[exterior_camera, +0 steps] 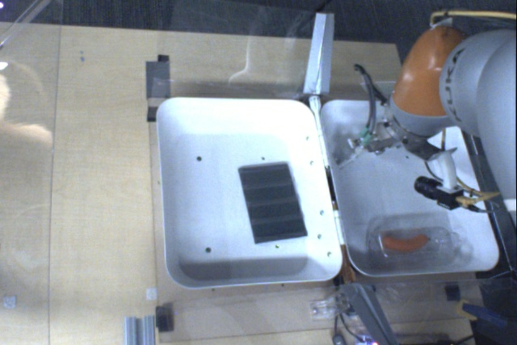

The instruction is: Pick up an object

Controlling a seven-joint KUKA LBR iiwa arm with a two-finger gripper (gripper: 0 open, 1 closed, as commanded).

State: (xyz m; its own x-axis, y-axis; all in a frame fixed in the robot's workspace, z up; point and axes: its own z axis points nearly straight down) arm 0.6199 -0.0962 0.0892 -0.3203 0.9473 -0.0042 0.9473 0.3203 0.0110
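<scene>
Nothing is lifted yet: the hand (365,143), grip state I cannot tell, hangs over the right bin (355,242) while the orange piece (404,241) lies near its front edge.

You have 2 candidates to pick from: a dark grey ribbed rectangular pad (273,202) lies flat on the floor of the left bin (186,174), slightly below its middle, with its long side running near to far and turned a little off the bin's walls. In the right bin (355,214), near the front wall, you will see a clear plastic packet (414,241) lying flat with an orange-red, sausage-shaped piece (404,241) inside it.
</scene>
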